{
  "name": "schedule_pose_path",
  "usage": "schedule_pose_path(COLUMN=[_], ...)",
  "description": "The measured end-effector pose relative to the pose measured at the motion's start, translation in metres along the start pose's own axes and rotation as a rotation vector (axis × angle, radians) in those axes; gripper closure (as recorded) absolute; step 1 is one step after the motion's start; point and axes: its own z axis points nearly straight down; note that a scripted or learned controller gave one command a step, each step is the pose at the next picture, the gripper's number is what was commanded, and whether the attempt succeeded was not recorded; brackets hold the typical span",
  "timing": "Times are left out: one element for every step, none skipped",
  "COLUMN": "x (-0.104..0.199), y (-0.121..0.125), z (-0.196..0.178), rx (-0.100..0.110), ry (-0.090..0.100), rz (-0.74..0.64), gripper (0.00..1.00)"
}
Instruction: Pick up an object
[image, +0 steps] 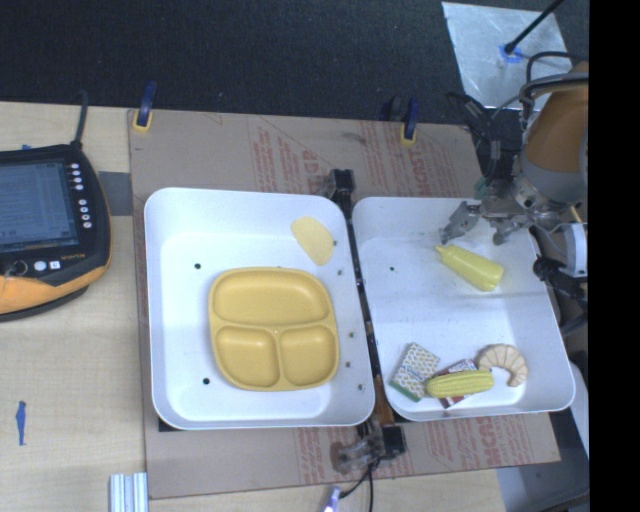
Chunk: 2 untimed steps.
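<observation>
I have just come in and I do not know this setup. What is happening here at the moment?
A robot arm reaches in from the right, and its hand is open above the far part of the right bin, just beside a yellow bottle. It holds nothing. A corn cob, a croissant and a small packet lie near that bin's front. The left bin holds a yellow divided plate.

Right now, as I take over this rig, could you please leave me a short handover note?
Gripper: open, holding nothing, over the far end of the right bin, just above the yellow mustard bottle.
Also in the right bin, near edge: corn cob, croissant, small green packet.
Left bin: yellow divided plate, pale yellow slice.
Done: nothing picked yet.
Left: close on one object, probably the bottle, and lift.
</observation>
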Motion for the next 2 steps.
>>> schedule_pose_path(x=[-0.001, -0.024], y=[-0.009, 0.009], z=[0.052, -0.027], rx=[0.003, -0.002], ry=[-0.001, 0.000], rz=[-0.003, -0.001], gripper=[0.00, 0.00])
